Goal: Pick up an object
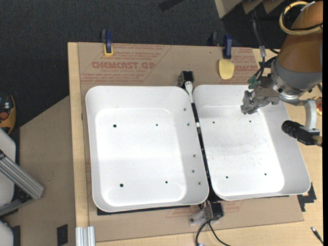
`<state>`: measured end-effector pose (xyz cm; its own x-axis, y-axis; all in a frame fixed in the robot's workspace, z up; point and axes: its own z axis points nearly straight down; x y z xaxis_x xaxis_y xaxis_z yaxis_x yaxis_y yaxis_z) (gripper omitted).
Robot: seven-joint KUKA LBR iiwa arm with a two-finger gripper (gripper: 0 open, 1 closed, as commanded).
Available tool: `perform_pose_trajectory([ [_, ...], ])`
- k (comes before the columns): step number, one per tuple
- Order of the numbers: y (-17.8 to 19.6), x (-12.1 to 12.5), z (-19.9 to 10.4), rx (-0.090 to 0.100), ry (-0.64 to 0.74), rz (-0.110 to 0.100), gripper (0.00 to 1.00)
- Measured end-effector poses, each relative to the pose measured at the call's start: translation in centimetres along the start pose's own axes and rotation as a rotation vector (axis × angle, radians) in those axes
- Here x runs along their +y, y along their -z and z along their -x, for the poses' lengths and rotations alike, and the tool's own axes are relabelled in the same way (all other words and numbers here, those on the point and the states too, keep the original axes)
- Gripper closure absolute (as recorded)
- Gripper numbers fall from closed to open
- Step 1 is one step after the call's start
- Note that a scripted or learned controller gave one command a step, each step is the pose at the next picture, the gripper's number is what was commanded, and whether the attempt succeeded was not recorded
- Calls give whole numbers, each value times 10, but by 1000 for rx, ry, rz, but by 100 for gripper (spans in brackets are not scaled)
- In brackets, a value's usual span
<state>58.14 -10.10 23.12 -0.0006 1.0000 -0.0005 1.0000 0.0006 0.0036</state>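
Gripper hangs over the far-right corner of the right bin, close to the bin's back wall, w/ the grey-and-orange arm coming in from the right. Can't tell from this angle whether the tool is spread or pressed together: it reads as one dark grey cluster, and nothing is visibly pinched in it. The one loose thing I can make out is a small pale yellow piece. It lies on the cardboard sheet just beyond the right bin's back rim, below the blue clamp, so it's outside both bins and near the gripper but apart from it. The left bin sits well away across the black strip btwn the two. My read: this is the approach/search phase and no grasp has been made yet. To do it well, the tool probably needs to centre above the yellow piece before descending, approx straight down, w/ the jaws spread wide enough to straddle it. The piece looks low and rounded, so it may skid on the cardboard if clipped on one side only. The bin's back rim and the clamp are both close by, so watch for a snag on the way down. Close only once low enough, then lift slowly and check the piece comes up.
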Motion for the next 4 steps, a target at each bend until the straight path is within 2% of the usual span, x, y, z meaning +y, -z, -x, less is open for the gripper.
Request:
perform_pose_trajectory([
  [1,119,29,-86,1,7,9,100],
  [2,51,47,-162,2,5,-7,100],
  [3,77,30,-139,0,-2,-2,100],
  [4,104,14,-144,1,0,0,100],
])
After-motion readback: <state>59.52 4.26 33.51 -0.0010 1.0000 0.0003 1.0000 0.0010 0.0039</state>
